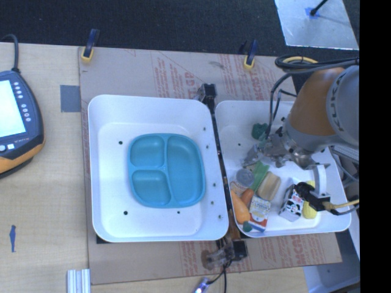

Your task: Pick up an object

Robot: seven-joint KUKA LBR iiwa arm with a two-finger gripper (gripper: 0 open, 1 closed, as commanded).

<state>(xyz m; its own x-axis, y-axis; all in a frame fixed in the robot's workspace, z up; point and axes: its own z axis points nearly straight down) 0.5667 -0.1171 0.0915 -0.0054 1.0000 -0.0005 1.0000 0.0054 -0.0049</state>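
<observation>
Since the arm comes in from the right, its grey-and-orange bulk hangs over the right bin [342,224], and the gripper [274,151] sits low among the clutter there. Whether it's gripping anything can't be told; the wrist blocks the business end, so no call on that.

The stuff to grab is all in that right bin, bunched toward the front-left: a carrot [241,207] leaning against the left wall, a tan block [269,187] beside a green piece [260,174], a grey disc [244,177], a small carton [259,211], a cow-patterned toy [293,205] and something yellow [310,207] near the front right. A dark green bit [259,130] sits further back. The pile probably ended up clumped because things slide against the wall.

The left bin [98,163] holds a blue divided plate [166,170], flat in the middle, likely just there as a drop spot.

Looks like the arm is mid-attempt near the green piece and disc. Tight crowding there could mean a miss or a two-item snag.
</observation>
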